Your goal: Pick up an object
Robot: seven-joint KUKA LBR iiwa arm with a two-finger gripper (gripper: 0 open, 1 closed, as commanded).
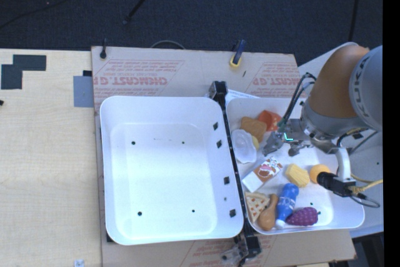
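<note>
We're pre-grasp: hand (279, 142) is down in the right bin (356, 217) above the toys (278, 187), can't tell its state, nothing visibly held, so the pick and lift remain.

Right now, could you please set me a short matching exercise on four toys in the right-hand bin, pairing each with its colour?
Things:
1. bottle
2. grapes
3. corn cob
4. waffle

Colours:
A. yellow
B. tan with a grid
C. blue
D. purple

Pairs: 1-C, 2-D, 3-A, 4-B. All four lie in the near part of the right bin.
</note>
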